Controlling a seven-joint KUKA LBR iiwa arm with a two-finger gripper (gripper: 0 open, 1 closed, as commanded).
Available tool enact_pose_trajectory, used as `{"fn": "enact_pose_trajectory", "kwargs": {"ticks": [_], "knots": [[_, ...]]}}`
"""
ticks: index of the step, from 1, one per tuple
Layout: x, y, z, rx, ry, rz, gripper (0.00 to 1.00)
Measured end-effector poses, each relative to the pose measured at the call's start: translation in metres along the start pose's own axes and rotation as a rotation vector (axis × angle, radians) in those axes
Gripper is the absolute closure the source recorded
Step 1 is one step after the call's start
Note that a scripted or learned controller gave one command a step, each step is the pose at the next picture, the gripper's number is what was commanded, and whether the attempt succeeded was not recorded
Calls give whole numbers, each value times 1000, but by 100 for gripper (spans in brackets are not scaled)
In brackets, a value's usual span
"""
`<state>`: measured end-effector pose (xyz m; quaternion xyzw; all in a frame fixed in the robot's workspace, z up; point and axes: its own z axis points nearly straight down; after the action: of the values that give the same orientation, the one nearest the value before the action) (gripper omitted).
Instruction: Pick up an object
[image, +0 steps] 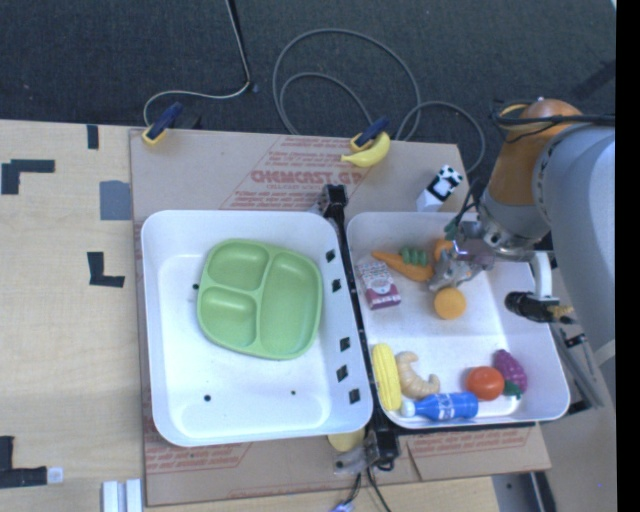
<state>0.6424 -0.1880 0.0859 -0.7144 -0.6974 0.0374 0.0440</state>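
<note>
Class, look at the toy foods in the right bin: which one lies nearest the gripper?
The orange ball. It sits just below the gripper, while the carrot, corn cob and tomato lie farther away.

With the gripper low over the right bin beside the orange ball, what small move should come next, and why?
Probably a short shift toward the orange ball and a little lower. The gripper sits just above the ball in this view, near the carrot, with nothing visibly held, so centring over the ball seems the nearest way to a grasp.

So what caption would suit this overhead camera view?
Arm's pincer hovering over toy food in the right bin; green plate in the left bin.
</note>
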Motion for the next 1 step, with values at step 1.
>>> {"fn": "enact_pose_trajectory", "kwargs": {"ticks": [1], "knots": [[-7, -52, -73, -115, -11, -23, 100]]}}
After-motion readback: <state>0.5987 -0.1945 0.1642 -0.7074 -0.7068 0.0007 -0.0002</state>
